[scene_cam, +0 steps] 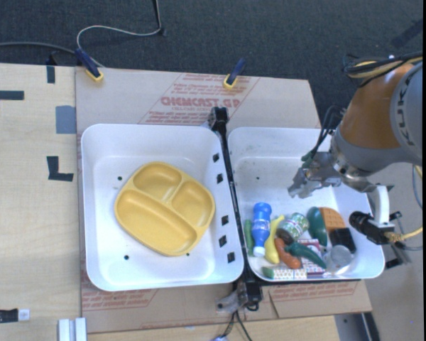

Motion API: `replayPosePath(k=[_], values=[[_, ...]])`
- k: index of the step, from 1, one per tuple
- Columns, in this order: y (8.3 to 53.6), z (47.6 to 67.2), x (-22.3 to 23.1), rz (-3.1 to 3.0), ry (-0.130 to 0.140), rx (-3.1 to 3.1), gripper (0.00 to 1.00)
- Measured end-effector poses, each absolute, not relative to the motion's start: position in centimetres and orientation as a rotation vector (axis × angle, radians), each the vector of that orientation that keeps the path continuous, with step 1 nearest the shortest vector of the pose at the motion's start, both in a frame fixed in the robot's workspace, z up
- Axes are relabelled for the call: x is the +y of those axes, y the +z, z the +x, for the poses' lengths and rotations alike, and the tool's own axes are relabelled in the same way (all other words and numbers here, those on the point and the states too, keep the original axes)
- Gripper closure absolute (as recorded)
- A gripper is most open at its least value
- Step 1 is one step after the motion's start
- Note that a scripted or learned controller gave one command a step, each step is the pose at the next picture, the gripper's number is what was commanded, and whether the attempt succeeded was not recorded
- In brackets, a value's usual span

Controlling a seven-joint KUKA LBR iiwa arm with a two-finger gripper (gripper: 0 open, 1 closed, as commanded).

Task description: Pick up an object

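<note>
My gripper [303, 184] hangs over the right bin [270, 151], just above and left of a heap of small objects at the bin's front. The heap holds a blue and white bottle [260, 221], a small can with a green label [293, 226], a dark green piece [316, 223], an orange block [333, 217], a yellow piece [272, 247] and a carrot-like piece [286, 256]. Nothing shows between the fingers. The grey arm with its orange band [373, 116] comes in from the right.
The left bin [99, 155] holds a yellow divided plate [165, 207]. A black divider clip [218, 118] joins the bins at the back. Cardboard lies under both bins, with yellow clamps [91, 66] at its far edge and a cable on the dark floor.
</note>
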State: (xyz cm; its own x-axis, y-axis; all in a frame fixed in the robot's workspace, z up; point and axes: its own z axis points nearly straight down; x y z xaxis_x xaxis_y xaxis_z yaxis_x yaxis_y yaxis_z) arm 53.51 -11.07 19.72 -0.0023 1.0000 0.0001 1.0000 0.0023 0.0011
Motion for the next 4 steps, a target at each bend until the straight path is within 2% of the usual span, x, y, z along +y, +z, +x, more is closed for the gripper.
replayPosePath(k=[1, 2, 3, 4], values=[[19.7, 53.5, -11.1, 2.220, -0.001, 2.224, 0.00], [8.5, 49.9, -13.9, 2.222, 0.000, 2.222, 0.00], [9.5, 50.0, -13.9, 2.220, 0.002, 2.221, 1.00], [22.3, 48.4, -10.0, 2.219, 0.000, 2.222, 1.00]])
